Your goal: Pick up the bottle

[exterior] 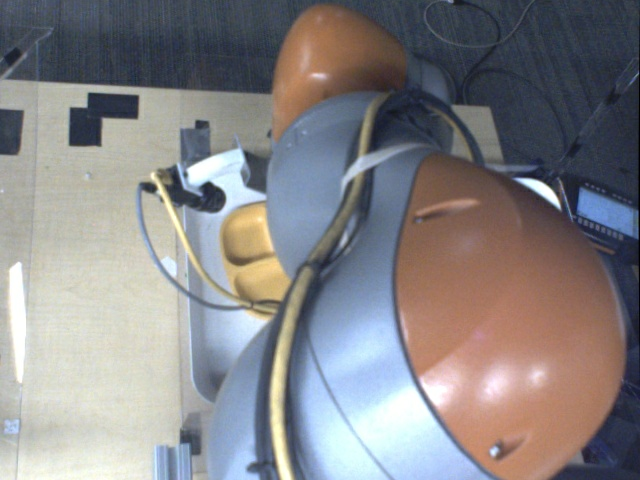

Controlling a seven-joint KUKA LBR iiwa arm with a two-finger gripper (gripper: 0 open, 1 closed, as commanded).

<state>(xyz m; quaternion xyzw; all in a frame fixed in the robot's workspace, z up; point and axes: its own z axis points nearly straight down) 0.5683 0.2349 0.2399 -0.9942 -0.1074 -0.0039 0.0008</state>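
My arm (440, 298), grey with large orange covers, looms close to the camera and hides most of the bins. Past its left side, a yellow rounded object (250, 253) lies in the white bin (203, 353); the arm covers its right part, and I cannot tell whether it is the bottle. A white fitting with a black plug (212, 173) sticks out from the arm just above the yellow object. From it a yellow cable and a grey cable (172, 253) loop down across the bin's left wall.
The pale wooden bench top (90, 278) stretches to the left of the bin, with black markers (103, 115) near its far edge. Dark carpet with loose cables (465, 18) lies beyond the bench. A metal bracket (196, 140) stands at the bin's far corner.
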